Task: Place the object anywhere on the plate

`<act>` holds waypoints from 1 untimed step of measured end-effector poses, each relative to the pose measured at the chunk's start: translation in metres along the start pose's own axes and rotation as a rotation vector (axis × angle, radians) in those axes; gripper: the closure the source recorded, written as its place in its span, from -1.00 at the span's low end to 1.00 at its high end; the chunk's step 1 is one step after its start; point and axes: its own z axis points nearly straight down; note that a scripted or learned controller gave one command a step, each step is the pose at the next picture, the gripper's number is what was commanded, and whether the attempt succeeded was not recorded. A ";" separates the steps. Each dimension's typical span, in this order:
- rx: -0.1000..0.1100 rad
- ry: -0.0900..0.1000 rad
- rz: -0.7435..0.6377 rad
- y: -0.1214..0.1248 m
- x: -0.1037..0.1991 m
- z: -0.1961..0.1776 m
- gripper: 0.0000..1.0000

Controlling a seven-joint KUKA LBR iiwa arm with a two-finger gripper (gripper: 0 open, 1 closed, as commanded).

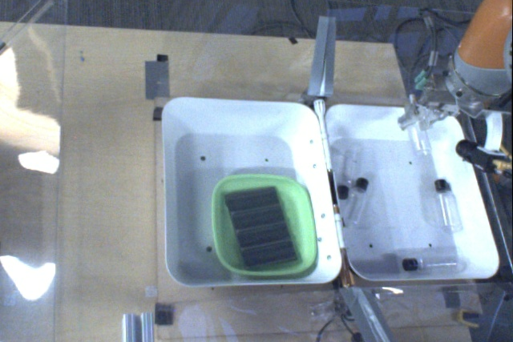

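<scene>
Low in the frame, we see the green plate point(262, 225) in the left bin point(180, 172), already carrying the dark ridged block point(258, 228). Our tool point(423, 118) hangs upper right over the right bin point(385, 132); whether it is apart or together, we cannot tell.

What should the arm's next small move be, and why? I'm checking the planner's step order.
Probably lower the gripper toward one of the clear plastic tubes with black caps lying in the right white bin. The gripper sits at that bin's upper edge with nothing visibly between its fingers, while the green square plate in the left white bin carries only a dark ridged block.
</scene>
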 end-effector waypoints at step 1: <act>0.001 0.003 -0.067 -0.063 0.054 -0.021 1.00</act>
